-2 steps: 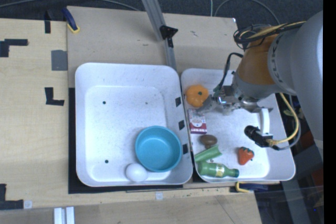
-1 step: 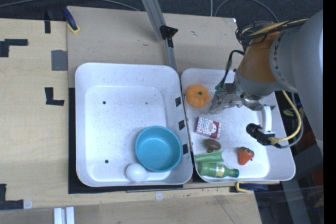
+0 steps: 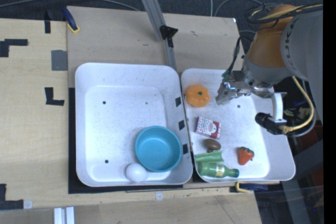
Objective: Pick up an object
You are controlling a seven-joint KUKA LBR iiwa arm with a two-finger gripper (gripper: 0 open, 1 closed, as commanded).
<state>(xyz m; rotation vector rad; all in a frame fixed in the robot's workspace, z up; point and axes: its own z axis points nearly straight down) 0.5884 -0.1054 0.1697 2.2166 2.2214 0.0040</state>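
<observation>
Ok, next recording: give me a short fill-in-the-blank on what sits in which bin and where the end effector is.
1. The blue bowl sits in the ____ bin of the camera view.
2. The white ball lies right beside the ____.
3. The end effector hovers in the right bin, nearest the ____ pumpkin-shaped toy.
4. The green bottle lies on its side near that bin's ____ edge.

Missing words: left; blue bowl; orange; front
</observation>
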